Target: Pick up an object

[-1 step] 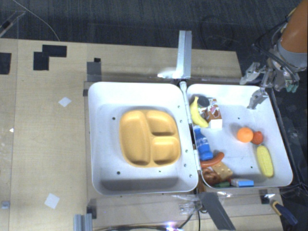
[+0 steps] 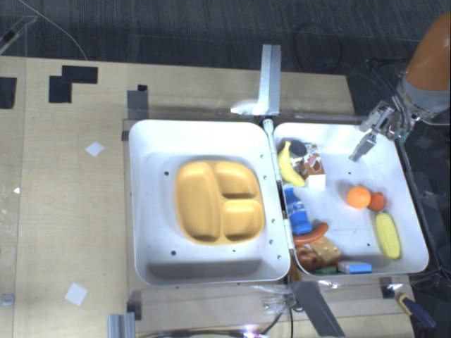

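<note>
Arm (image 2: 430,69) cropped; gripper (image 2: 372,134) prob. empty.

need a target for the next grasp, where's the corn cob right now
The corn cob lies in the right bin, near its front right corner, just below the orange and well clear of the gripper.

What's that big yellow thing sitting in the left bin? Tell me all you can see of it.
It is a yellow tray with rounded corners, looking like smooth moulded plastic. It has three hollow sections: one long section down its left side and two smaller ones stacked on its right. It lies flat, open side up, near the middle of the left bin, turned slightly askew to the bin's walls. Nothing lies in its sections, and nothing touches it but the bin floor beneath.
</note>
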Available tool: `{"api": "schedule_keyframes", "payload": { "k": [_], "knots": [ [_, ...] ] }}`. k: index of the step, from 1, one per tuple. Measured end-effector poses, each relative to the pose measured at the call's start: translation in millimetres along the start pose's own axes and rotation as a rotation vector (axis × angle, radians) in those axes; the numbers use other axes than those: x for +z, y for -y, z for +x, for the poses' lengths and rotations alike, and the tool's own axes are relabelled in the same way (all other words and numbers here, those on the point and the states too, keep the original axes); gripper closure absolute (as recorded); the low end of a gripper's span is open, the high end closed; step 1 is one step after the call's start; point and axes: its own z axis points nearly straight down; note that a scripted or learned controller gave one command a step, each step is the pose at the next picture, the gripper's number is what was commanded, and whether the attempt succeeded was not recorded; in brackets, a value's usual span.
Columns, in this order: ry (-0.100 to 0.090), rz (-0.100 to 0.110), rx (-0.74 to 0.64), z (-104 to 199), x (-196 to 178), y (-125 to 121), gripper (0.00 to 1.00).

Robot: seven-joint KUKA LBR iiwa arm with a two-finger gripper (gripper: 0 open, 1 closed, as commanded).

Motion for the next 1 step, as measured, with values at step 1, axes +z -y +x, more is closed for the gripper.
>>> {"api": "schedule_keyframes", "payload": {
  "k": [1],
  "knots": [
    [0.004,-0.001,0.628,40.3,54.3,-25.5,0.0]
  ]
}}
